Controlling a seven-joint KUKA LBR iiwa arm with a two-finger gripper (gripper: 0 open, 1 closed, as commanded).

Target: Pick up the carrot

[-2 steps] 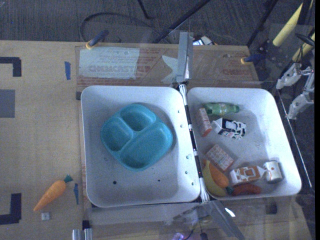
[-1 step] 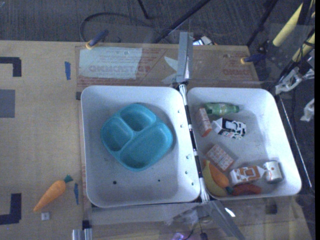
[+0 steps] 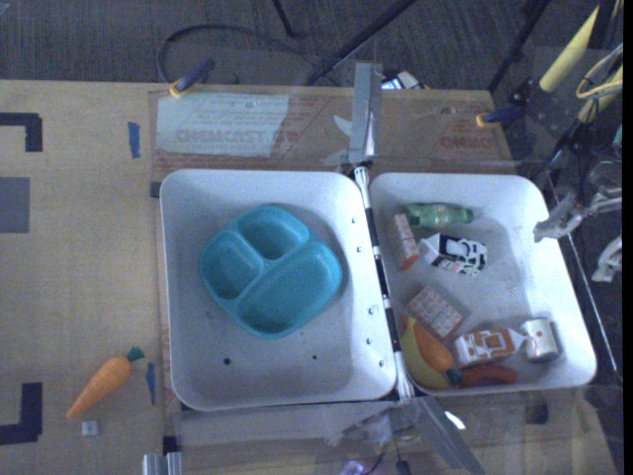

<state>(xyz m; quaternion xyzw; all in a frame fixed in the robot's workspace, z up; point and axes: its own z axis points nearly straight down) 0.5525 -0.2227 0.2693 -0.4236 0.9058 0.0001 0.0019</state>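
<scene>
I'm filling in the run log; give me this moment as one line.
carrot: on bench left of left bin, outside it | teal plate: in left bin | right bin: mixed toy items | grasp: not yet done

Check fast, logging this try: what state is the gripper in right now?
Gripper: at the right bin's right rim, too blurred to read; the carrot lies on the bench.
</scene>
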